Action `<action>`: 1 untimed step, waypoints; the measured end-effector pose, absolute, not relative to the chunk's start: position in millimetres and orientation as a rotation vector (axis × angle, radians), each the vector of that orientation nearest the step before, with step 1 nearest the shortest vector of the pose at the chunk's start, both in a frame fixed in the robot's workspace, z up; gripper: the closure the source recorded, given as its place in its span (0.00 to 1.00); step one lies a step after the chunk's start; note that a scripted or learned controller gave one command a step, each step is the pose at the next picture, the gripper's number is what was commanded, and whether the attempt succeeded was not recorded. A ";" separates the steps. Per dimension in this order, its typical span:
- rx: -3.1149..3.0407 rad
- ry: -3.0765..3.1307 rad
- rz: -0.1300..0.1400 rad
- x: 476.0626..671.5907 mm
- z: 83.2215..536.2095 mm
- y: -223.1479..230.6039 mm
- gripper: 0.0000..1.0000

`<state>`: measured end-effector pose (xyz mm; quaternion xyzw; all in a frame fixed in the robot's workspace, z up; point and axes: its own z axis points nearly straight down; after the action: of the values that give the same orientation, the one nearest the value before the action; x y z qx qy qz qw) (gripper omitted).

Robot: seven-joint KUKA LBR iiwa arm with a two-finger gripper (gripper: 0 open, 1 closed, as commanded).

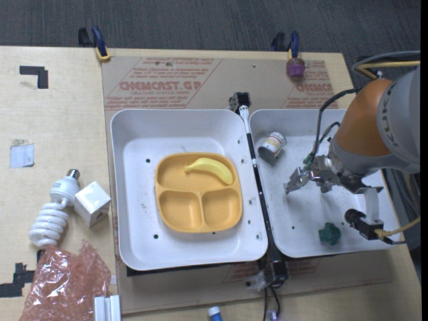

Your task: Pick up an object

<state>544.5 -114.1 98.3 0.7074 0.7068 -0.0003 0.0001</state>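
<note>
grey arm (pixel 394 122) reaches from the right, bent down over the right bin (pixel 294 239); gripper (pixel 297 179) open and holding nothing at centre right, between a small can (pixel 271 144) above and a green toy (pixel 328 233) below.

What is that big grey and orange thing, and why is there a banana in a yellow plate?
That big thing is a robot arm. A computer moves it, and its job is to pick something up. The picture is taken by one camera looking down at the bench from above. At the arm's tip is its pincer, like two metal fingers. It hangs over the right white bin, and I see nothing held in it. That bin has a small can and a little green toy. The left white bin holds a yellow plate with three sections, and the banana lies in the biggest one. Beside the bins lies a curly light bulb.
</note>
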 end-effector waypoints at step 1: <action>2.224 2.220 0.000 477.3 92.3 -95.5 0.00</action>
<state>477.3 -95.5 92.3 0.7078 0.7065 -0.0001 -0.0002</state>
